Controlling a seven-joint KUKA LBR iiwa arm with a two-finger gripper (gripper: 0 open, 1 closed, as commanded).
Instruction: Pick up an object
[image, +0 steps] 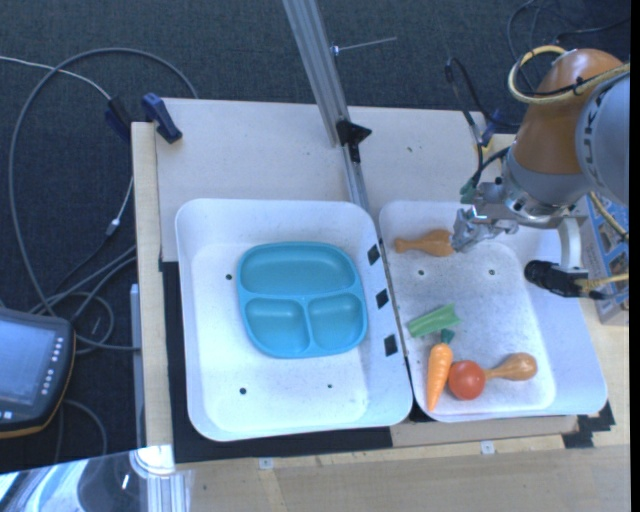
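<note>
Two white bins (200, 300) (side by side), one blue plate (300, 298), two drumsticks (424, 243), one carrot (438, 373), one tomato (466, 380), one green piece (432, 321).

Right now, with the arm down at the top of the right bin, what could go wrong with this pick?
1. The gripper sits at one end of the tan drumstick-shaped toy, so an off-centre grab may slip.
2. That toy lies near the shallow white right bin's upper rim, so a push could drive it against the wall.
</note>
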